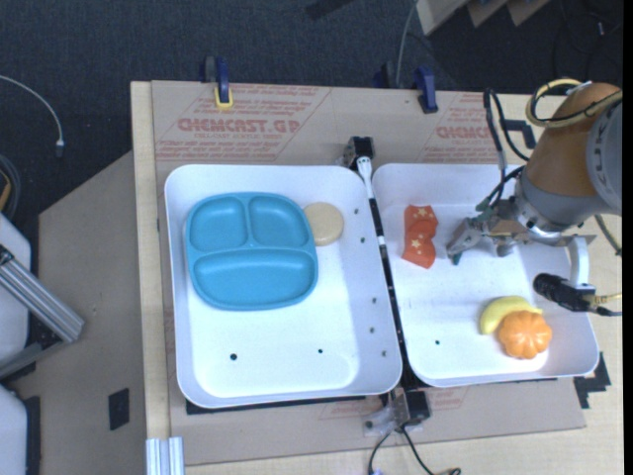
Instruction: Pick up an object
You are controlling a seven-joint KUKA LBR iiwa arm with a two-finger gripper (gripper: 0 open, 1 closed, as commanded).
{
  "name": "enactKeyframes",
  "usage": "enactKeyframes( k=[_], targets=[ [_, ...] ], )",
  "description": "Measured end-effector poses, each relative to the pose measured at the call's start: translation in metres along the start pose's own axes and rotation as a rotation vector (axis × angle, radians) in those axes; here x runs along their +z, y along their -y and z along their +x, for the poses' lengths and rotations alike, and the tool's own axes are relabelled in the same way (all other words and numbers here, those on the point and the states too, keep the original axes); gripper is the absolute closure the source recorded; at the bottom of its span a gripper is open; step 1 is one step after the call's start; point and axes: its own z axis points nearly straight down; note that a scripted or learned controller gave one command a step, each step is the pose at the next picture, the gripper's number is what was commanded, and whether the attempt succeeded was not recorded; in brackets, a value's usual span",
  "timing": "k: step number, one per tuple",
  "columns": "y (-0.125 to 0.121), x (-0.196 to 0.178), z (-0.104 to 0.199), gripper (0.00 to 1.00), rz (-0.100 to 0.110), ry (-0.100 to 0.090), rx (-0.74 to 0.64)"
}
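Strawberry-like red toy [420, 236] lies at the left side of the right bin [465, 364], just beside the divider. The gripper [482, 237] hangs near it, to its right, jaws spread and gripping nothing, though at this slant its height above the bin floor is hard to judge. If it closes from here, the fingers may miss the toy or nudge it against the bin wall. A banana [506, 311] and orange pumpkin [523, 334] sit well apart, toward the front.
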Motion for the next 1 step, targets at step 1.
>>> enactKeyframes(
  k=[1],
  targets=[
    [-0.0022, -0.0147, -0.0008, 1.0, -0.009, 0.003, 0.0]
  ],
)
